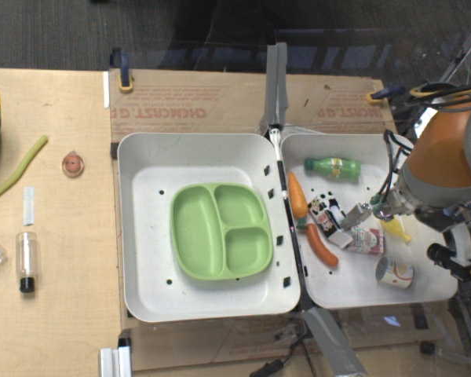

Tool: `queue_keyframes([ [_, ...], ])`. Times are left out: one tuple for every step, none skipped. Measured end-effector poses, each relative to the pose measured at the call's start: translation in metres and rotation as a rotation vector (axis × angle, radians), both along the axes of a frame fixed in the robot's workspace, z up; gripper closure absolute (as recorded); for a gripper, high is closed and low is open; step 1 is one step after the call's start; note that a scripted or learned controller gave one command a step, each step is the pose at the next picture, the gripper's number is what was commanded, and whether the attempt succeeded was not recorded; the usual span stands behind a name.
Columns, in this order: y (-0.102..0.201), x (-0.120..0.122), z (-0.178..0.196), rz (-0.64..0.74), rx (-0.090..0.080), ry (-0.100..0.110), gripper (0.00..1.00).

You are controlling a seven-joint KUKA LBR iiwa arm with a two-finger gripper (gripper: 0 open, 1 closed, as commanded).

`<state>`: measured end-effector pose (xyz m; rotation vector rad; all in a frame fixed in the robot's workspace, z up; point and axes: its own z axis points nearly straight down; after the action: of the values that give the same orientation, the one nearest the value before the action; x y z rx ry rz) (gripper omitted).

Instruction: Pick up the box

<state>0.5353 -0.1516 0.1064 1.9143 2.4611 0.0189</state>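
Note:
A small black, white and red box [325,214] lies in the right bin [424,289], just right of the carrot. My gripper [355,217] hangs low over the bin, right beside the box's right edge and above a pink and white carton [366,241]. Nothing is visibly lifted by it. The grey arm with its orange band [447,151] reaches in from the right and hides part of the bin's far right side.
Also in the right bin are a green bottle [333,166], a carrot [297,195], a sausage [323,246], a yellow item [396,228] and a small can [396,272]. The left bin [141,210] holds a green divided plate [221,230].

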Motion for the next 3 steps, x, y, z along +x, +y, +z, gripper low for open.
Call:
queue_keyframes([
  [0.007,-0.031,0.000,0.008,-0.002,-0.010,0.00],
  [0.007,-0.030,0.012,0.007,0.003,-0.011,1.00],
  [0.030,-0.053,0.179,-0.301,0.006,0.026,1.00],
])
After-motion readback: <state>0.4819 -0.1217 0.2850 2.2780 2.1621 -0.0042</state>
